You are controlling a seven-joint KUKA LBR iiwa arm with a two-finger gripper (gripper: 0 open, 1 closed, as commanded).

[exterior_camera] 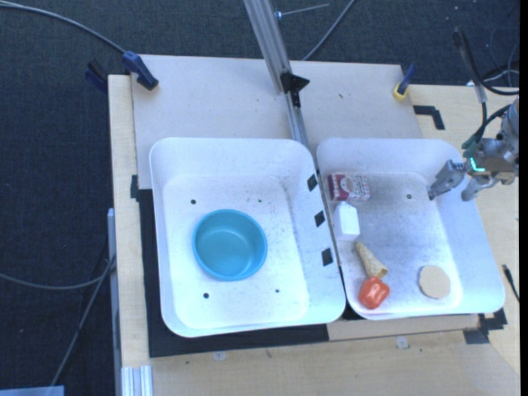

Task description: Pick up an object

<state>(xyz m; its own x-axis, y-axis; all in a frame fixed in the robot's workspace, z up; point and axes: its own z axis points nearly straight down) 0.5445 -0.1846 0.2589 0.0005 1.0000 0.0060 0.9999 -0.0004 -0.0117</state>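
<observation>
My gripper [457, 186] hangs over the right bin's [470, 246] far right rim, open, with nothing between its fingers. In that bin a red and white carton [348, 188] lies at the far left, with a small white block [347, 219] just in front of it. A tan cone [370, 259] and a red toy pepper [374, 292] sit near the front left. A round tan biscuit [435, 282] rests at the front right, well in front of the gripper.
A blue bowl [230, 244] stands in the left bin [173, 180]. A metal pole [268, 31] slants down from the top to the gap between the bins. Clamps grip the board's back corners, and cables trail across the dark floor.
</observation>
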